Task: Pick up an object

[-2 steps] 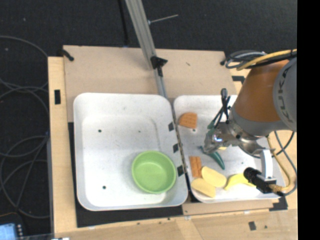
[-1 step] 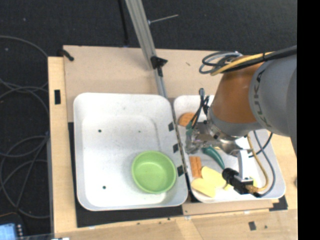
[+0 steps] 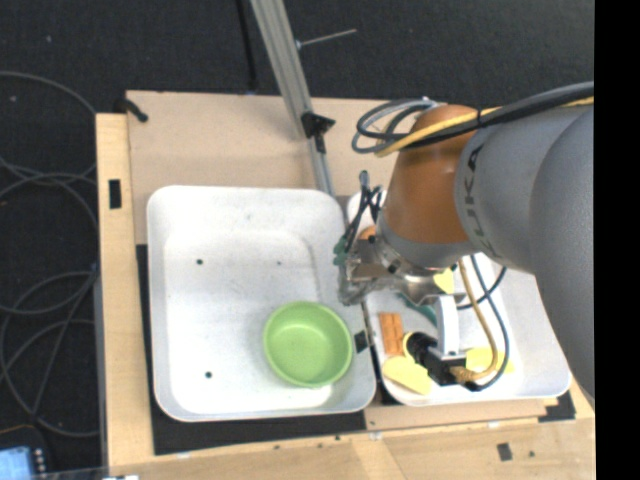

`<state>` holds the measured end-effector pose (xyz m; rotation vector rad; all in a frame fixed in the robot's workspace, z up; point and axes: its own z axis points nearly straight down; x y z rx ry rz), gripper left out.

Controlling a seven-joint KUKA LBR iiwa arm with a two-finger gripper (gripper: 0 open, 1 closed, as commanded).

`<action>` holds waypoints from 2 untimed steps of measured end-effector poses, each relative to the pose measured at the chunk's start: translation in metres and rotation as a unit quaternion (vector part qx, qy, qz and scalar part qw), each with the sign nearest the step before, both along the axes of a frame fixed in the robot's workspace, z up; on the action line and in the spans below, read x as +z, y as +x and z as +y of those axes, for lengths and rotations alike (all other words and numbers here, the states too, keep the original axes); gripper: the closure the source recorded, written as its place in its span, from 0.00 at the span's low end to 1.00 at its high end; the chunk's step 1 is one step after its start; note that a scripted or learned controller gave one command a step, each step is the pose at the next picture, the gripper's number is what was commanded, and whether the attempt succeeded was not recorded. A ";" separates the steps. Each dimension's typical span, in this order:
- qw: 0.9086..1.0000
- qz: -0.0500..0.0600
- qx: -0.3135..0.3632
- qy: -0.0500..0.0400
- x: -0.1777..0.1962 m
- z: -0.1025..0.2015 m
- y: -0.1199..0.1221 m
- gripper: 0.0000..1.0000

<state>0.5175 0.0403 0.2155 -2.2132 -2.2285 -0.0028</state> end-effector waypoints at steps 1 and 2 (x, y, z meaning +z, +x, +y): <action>1.000 -0.001 0.000 0.000 0.023 0.045 0.002 1.00; 1.000 0.001 -0.002 -0.001 0.022 0.041 0.002 0.00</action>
